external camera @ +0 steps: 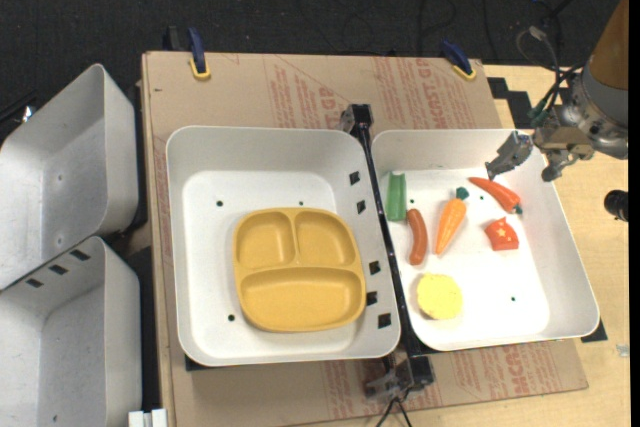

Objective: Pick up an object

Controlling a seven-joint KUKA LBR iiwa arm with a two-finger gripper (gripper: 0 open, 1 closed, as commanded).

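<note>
Fingers: the gripper [531, 158] hangs over the far right corner of the right bin [570, 260], its two fingers spread wide, with nothing between them.
Nearest thing: a red pepper [496, 193] lies just beside and nearer than the fingers, slanting across the bin floor.
Others in the right bin: a carrot [450, 223], a sausage [416, 235], a green block [397, 196], a small red piece [502, 234], a yellow disc [439, 296].
Left bin: a yellow divided plate [298, 268].
Handling (a judgement): these look like light, stiff, smooth plastic toys, apt to slip or roll.
Hold: across the pepper's middle, fingers set square to its length.
</note>
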